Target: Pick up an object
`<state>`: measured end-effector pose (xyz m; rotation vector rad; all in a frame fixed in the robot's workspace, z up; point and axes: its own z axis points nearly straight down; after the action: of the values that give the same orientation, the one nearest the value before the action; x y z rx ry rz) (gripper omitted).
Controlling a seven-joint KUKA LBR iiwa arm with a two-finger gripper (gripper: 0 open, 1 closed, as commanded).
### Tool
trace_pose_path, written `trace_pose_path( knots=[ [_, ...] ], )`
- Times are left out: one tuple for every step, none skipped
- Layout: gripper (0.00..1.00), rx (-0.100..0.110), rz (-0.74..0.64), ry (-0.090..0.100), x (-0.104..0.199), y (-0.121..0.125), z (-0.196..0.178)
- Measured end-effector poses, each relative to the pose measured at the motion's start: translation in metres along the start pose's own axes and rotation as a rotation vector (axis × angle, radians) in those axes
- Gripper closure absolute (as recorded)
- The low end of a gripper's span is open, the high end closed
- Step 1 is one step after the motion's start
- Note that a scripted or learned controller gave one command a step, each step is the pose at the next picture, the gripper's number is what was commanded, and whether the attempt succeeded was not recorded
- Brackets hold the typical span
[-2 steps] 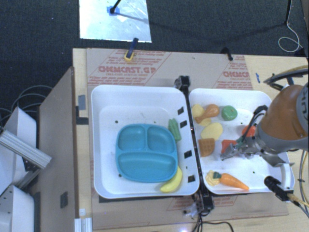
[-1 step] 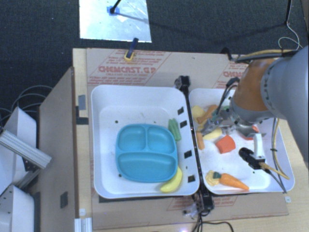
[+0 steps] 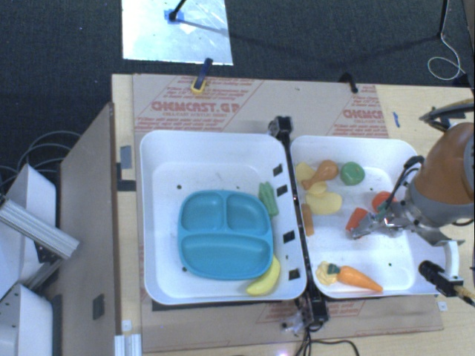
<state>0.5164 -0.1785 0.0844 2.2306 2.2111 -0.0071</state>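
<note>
My gripper [image 3: 361,231] is low in the right bin [image 3: 397,269], reaching in from the right. Its tip sits right against a small red toy piece [image 3: 356,217]; I cannot tell whether that piece is in its grasp. Another red-orange piece [image 3: 381,199] lies just behind the wrist. A green ball [image 3: 352,173] and a tan drumstick [image 3: 320,173] rest at the back of this bin. Yellow toy pieces [image 3: 324,201] lie left of the gripper. At the front lies an orange carrot [image 3: 358,278].
The left bin [image 3: 167,162] holds a blue divided plate [image 3: 225,233], a green piece [image 3: 268,199] by its right edge and a yellow banana [image 3: 267,279] at the front. A black divider [image 3: 295,221] separates the bins. The grey arm [image 3: 445,180] covers the right bin's right side.
</note>
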Motion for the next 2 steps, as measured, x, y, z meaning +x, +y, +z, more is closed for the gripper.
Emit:
trace_pose_path(
  knots=[
    [0.0,-0.013,-0.015,0.0,-0.015,0.085,-0.002],
    [0.0,0.0,-0.009,0.005,0.001,0.032,0.0]
  ],
)
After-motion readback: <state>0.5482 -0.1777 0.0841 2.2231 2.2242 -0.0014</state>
